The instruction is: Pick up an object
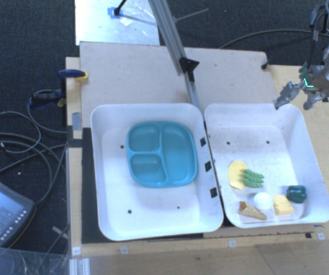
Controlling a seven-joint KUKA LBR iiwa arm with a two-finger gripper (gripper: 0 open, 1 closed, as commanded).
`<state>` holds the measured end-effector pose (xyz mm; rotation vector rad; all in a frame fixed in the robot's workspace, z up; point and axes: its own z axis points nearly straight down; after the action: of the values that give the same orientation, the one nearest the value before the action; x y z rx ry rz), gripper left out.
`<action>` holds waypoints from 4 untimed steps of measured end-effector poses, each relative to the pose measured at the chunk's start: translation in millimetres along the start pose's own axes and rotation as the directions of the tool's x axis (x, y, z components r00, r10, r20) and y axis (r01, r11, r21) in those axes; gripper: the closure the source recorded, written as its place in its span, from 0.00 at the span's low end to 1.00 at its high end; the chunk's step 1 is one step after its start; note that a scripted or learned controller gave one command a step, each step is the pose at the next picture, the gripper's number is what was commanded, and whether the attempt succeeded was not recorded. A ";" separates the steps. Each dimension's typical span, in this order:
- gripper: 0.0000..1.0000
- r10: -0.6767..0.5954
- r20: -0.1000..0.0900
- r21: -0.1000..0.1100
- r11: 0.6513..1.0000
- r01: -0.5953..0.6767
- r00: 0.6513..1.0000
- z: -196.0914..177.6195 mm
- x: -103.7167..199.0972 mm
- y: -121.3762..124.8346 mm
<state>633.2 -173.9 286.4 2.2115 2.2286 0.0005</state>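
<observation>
My gripper (297, 98) hangs over the far right corner of the right bin (256, 132), open, with nothing between its fingers. Several small objects lie at the near end of that bin, well below the gripper: a yellow piece (236, 172), a green ridged piece (253, 179) leaning on it, a white ball (262, 200), a tan wedge (252, 211), a yellow cheese block (283, 205) and a dark green piece (296, 193).
The left bin (110, 211) holds a blue divided plate (162, 153). A grey pole (170, 33) slants across the back of the bench. Cables and a pendant (1, 211) lie on the floor at left.
</observation>
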 end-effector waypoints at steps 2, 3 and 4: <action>0.00 0.008 -0.001 0.004 1.000 -0.008 1.000 117.2 -10.0 -8.3; 0.00 0.007 -0.002 0.005 1.000 -0.007 1.000 178.2 -12.8 -3.9; 1.00 0.008 0.000 -0.004 1.000 -0.008 1.000 162.8 -13.3 -1.5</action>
<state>632.1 -187.4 123.6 2.2177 2.2181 0.0043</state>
